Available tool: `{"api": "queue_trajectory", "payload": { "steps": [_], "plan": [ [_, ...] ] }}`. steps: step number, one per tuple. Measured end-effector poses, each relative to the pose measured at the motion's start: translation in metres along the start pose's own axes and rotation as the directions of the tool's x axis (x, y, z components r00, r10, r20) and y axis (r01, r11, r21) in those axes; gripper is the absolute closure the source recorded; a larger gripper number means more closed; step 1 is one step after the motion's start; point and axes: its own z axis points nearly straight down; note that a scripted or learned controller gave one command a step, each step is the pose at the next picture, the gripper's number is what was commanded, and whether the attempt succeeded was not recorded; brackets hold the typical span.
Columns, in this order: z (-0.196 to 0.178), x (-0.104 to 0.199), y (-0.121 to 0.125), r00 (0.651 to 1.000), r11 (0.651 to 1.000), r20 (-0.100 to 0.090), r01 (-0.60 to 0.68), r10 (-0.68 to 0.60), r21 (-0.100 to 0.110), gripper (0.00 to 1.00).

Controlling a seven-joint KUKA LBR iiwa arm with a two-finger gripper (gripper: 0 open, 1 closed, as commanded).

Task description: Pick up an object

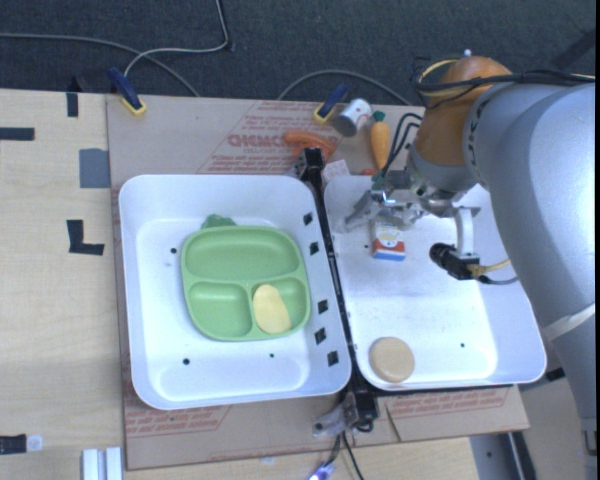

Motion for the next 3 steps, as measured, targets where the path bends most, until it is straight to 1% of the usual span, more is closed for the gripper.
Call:
{"api": "queue_trajectory", "payload": {
  "steps": [1, 2, 3],
  "plan": [
    [-0.001, 0.002, -0.004, 1.0, 1.0, 0.002, 0.0, 0.0, -0.008, 0.0],
    [0.002, -0.011, -0.013, 1.0, 1.0, 0.0, 0.0, 0.0, 0.002, 0.0],
    [-0.005, -0.01, -0.015, 1.0, 1.0, -0.003, 0.0, 0.0, 0.01, 1.0]
  ]
}}
